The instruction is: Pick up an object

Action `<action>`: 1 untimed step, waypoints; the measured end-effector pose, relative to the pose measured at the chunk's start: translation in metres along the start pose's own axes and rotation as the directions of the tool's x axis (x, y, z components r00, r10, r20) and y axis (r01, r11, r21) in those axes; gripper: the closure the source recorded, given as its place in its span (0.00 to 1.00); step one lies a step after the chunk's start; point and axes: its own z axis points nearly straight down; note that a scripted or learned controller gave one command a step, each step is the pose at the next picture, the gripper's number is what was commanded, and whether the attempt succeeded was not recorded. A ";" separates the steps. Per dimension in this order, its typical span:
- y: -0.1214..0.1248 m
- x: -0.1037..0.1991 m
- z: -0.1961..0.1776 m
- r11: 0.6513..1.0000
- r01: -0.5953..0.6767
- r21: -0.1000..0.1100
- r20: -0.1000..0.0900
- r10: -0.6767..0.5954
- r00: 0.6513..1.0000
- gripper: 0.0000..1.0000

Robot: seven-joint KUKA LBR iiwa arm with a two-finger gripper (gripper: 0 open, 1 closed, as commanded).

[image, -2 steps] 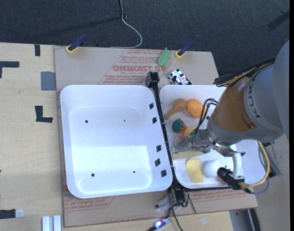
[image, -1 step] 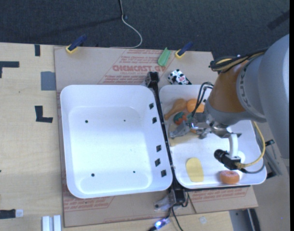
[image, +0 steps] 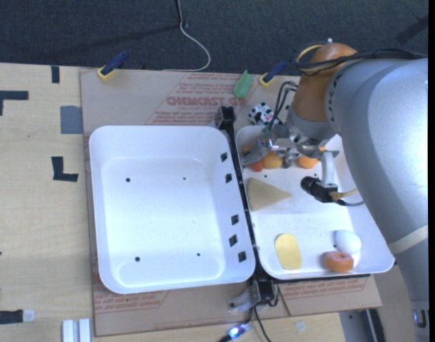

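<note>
Grey and bulky, the arm (image: 389, 141) filled the right of the frame, its orange band at upper right, bent down over the far end of the right bin (image: 367, 266). Its gripper (image: 285, 148) sat low among small orange pieces (image: 273, 162) there; whether the fingers were open or closed could not be told, and perhaps they touched one. Lower in that bin lay a tan wedge (image: 266, 193), a yellow oval (image: 288, 251), a white ball (image: 347, 241) and an orange ring (image: 339, 261). A left bin (image: 103, 191) stood beside it.
</note>
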 end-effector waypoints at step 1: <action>-0.008 -0.004 -0.008 1.000 -0.005 0.028 0.000 0.005 1.000 1.00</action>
